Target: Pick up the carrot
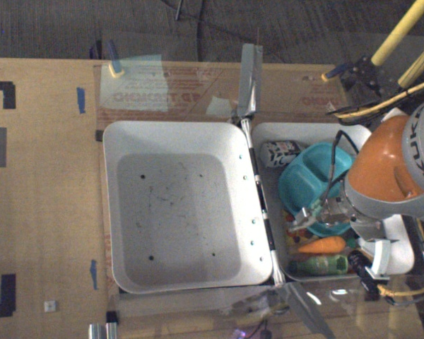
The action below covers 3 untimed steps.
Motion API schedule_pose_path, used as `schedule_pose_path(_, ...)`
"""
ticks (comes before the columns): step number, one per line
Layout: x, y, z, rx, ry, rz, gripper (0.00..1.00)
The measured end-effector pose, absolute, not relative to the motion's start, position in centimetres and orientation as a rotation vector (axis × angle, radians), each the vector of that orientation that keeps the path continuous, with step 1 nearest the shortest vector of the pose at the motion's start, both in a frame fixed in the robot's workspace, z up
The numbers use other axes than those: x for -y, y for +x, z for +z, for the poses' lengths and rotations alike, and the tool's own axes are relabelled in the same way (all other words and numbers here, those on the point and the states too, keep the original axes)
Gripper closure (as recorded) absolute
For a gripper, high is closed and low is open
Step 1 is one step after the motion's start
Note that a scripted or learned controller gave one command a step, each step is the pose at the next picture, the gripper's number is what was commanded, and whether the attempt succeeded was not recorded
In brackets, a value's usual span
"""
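Landmark: the right bin (268, 136), the one nearer the arm; every place below is given against it.
Carrot (322, 245): lies on its side low in the right bin, near the front wall, its thick end toward the bin's right side and its tip pointing toward the divider.
Hand (318, 218): hangs inside the right bin, above its lower middle, reaching in from the bin's right side under the orange band of the arm (389, 168).
Carrot against hand: the carrot lies just below the hand, toward the bin's front wall, very near the metal tips; touching or apart cannot be told.
Hand state: cannot tell how far it is parted; the tips are blurred and overlap the clutter, and nothing is seen clamped between them.
Green bottle (319, 264): lies along the right bin's front wall, just beside the carrot on its front side.
Teal bowl (312, 180): fills the middle of the right bin, behind the hand.
Small can (281, 152): at the right bin's back-left corner.
Left bin (177, 207): touches the right bin's left wall.
Tabletop (42, 189): brown board under both bins.
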<state>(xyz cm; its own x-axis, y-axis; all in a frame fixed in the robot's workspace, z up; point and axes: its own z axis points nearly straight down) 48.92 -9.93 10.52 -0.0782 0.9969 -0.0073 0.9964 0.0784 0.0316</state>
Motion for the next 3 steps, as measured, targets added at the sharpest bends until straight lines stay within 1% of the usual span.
schedule_pose_path(1, 9.7, 49.0, 11.5, -2.292, 2.109, 0.033, 1.0)
schedule_pose_path(2, 9.8, 49.0, 11.5, -2.288, 2.11, 0.029, 0.0)
schedule_pose_path(3, 10.8, 48.0, 11.7, -2.268, 2.17, 0.001, 0.0)
